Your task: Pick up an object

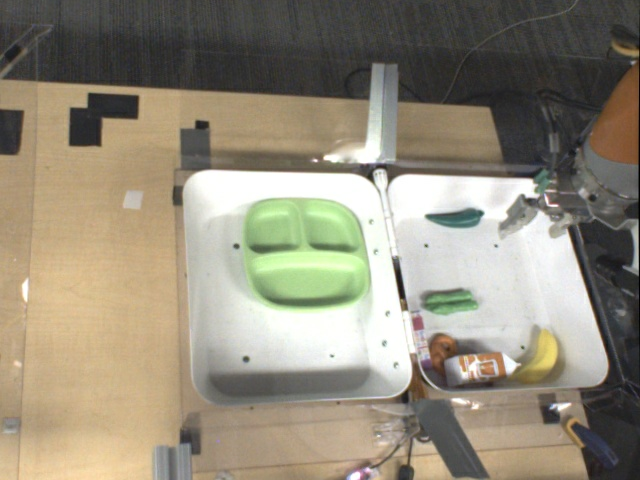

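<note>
Hovering at the right bin's upper right corner, the grey two-finger tool (535,214) sits near the back rim with its fingers spread and nothing between them. No grasp yet, so the pick looks like it is at the approach stage, judging by this frame alone.

Candidates all lie in the shallow white right bin (580,298):
- dark green curved pepper-like piece (455,218), near the back, closest to the tool but apart from it
- lighter green lumpy vegetable piece (449,301), mid-bin
- yellow banana (538,356), front right corner
- white-and-orange small carton (478,368), front rim, just beside the banana
- brown round item (441,347), front left corner, touching the carton; too small to identify

The shallow white left bin (210,298) carries the light green divided plastic plate (305,251), well apart from the tool.

Left to do: descend on a target, close, lift. Likely target is the dark green piece, but that is a guess.
</note>
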`<state>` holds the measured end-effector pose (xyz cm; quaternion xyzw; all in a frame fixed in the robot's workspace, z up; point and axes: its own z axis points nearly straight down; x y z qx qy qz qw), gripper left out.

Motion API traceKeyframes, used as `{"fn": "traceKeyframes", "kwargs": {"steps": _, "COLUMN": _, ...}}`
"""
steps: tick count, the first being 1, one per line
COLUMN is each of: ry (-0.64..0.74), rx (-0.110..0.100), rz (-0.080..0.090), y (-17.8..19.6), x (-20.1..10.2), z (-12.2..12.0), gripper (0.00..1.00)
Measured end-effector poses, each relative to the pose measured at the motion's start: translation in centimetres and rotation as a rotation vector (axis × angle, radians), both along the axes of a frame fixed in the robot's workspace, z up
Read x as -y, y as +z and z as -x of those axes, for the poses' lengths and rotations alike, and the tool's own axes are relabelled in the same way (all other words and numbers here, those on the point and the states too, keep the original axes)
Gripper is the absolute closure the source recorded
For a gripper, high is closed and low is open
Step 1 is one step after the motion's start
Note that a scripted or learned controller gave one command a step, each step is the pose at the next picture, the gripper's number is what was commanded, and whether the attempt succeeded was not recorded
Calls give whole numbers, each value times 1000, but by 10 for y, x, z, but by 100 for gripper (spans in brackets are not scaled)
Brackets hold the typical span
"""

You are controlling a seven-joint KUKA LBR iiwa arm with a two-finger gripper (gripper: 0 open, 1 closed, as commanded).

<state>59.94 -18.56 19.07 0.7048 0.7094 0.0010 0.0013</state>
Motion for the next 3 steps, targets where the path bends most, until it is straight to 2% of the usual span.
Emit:
{"fn": "traceKeyframes", "kwargs": {"steps": 1, "ry": 106, "rx": 0, "rz": 0, "y": -61, "x": 6, "z": 104, "gripper": 0}}
{"fn": "traceKeyframes", "kwargs": {"steps": 2, "ry": 112, "rx": 0, "rz": 1, "y": -88, "x": 20, "z": 111, "gripper": 0}}
{"fn": "traceKeyframes", "kwargs": {"steps": 3, "ry": 148, "rx": 2, "rz": 2, "y": -31, "x": 20, "z": 111, "gripper": 0}}
